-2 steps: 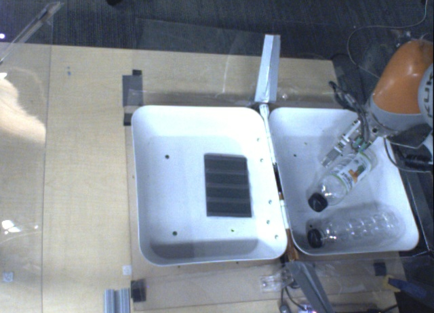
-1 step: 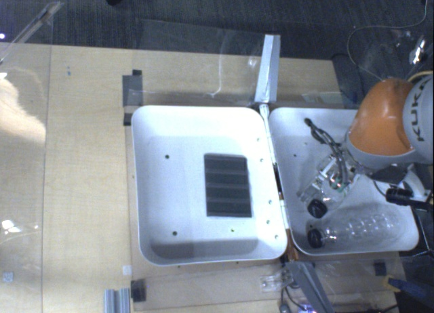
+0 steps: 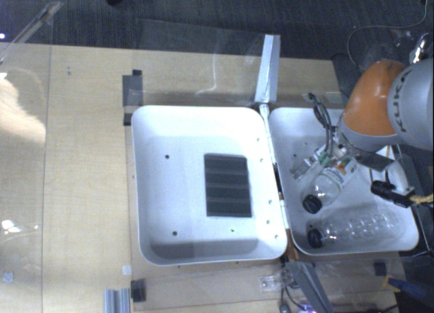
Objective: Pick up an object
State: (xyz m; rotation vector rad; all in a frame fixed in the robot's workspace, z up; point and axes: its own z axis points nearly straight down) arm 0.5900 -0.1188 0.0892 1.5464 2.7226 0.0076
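Note:
In the right bin (image 3: pixel 291 129) lie two clear plastic bottles with black caps. One bottle (image 3: pixel 328 184) points its cap toward the bin's front left. The other bottle (image 3: pixel 356 226) lies along the front wall. My gripper (image 3: pixel 330 157) hangs low over the right bin, just above the neckless end of the first bottle, under the orange wrist band; whether it touches the bottle is unclear. A dark ribbed rectangular block (image 3: pixel 227 184) lies flat in the middle of the left bin (image 3: pixel 152 169).
A metal divider post (image 3: pixel 267 69) rises at the back between the bins. Cables and a black connector (image 3: pixel 388 192) hang off the wrist over the right bin's right side. A clear panel edge (image 3: pixel 27 30) stands at the far left of the bench.

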